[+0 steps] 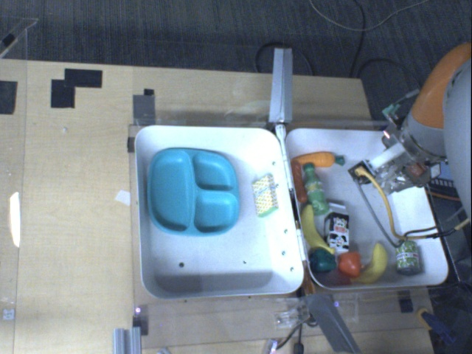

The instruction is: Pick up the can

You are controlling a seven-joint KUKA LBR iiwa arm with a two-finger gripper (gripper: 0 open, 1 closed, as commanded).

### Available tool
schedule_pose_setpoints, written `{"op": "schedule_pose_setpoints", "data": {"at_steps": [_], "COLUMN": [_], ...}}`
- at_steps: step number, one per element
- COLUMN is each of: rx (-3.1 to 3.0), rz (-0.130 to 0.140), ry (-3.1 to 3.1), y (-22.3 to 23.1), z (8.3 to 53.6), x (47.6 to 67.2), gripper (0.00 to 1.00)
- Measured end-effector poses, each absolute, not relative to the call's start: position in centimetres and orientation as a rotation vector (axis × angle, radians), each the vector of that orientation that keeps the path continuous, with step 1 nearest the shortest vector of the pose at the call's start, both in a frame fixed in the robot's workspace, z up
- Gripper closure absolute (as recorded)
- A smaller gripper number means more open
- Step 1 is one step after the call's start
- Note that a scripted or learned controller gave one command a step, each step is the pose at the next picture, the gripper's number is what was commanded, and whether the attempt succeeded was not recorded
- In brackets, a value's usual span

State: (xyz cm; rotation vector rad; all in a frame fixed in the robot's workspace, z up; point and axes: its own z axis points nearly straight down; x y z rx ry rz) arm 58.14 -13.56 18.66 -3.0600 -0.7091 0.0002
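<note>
The small green-labelled metal can [406, 257] stands upright in the right white bin's [435, 198] near-right corner, free to take; the gripper [394, 169] hangs mid-bin, its state unclear.

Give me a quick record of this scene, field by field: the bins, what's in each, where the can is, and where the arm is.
left bin: blue divided plate, small patterned packet
right bin: carrot, green bottle, banana, black-and-white carton, tomato
can: near right corner of right bin, apart from gripper
gripper: over far right of right bin
</note>
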Motion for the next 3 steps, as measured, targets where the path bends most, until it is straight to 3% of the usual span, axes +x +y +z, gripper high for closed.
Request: {"op": "schedule_pose_setpoints", "data": {"at_steps": [1, 2, 3], "rx": [-3.066, -3.065, -3.062], "rz": [-0.014, -0.012, -0.015], "ry": [-0.7, -0.7, -0.716], "y": [-11.04, -11.03, -10.9], "z": [8.79, 8.68, 9.67], "x": [62.3, 62.24, 62.49], "gripper": [1.0, 0.0, 1.0]}}
